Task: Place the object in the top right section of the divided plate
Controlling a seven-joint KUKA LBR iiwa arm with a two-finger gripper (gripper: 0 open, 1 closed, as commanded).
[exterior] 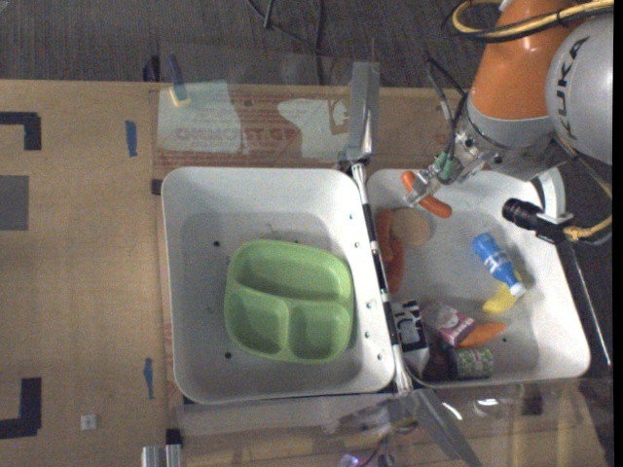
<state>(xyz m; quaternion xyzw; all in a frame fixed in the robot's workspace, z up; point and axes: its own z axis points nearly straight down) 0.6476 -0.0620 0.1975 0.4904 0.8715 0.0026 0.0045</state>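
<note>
Right now, nearest the camera, the right bin [574, 358] holds clutter: a carrot [482, 334], a blue bottle [494, 259]. Left bin [185, 261] has the green divided plate [289, 300], top right section bare. Further back, the claw [424, 189] hangs w/ a small orange object [435, 205] between its tips, so clenched on it. Best approach imo: carry high over the bin walls, centre above that section, then lower before release.

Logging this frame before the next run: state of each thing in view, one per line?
gripper: over right bin's back left, an orange item between its fingers
orange item: held, lifted
divided plate: in left bin, upright, nothing in its sections
blue bottle: lying in right bin
sausage: lying along right bin's left wall
carrot: lying flat
</note>
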